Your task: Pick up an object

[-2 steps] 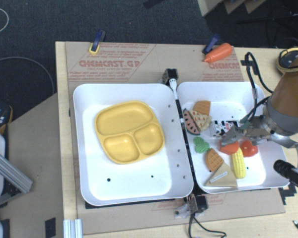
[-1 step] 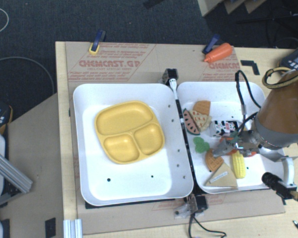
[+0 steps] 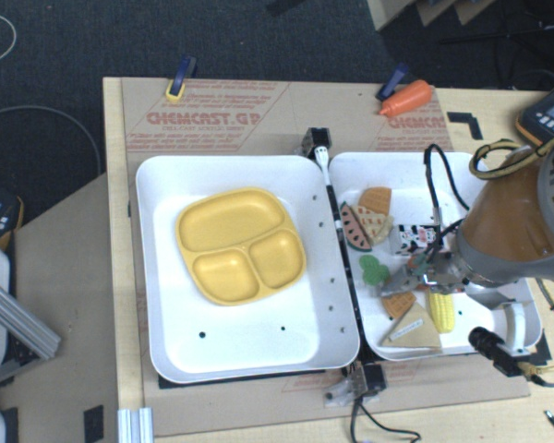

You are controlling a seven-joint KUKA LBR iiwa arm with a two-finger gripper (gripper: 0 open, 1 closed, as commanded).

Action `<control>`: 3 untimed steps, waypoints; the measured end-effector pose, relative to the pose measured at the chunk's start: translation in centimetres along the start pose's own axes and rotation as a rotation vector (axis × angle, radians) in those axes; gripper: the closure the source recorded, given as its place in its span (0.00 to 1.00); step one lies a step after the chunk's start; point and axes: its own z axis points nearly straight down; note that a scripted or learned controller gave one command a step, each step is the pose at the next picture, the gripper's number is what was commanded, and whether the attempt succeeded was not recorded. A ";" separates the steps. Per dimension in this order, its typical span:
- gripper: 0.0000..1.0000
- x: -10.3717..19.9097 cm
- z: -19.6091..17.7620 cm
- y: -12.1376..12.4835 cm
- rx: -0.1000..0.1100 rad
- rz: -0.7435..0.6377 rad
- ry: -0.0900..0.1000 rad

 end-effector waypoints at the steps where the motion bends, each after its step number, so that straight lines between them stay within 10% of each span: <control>1: 1.00 0.0 -1.3 0.3 -0.011 0.001 -0.003; 3: 1.00 -1.2 -12.5 0.8 0.003 0.001 -0.005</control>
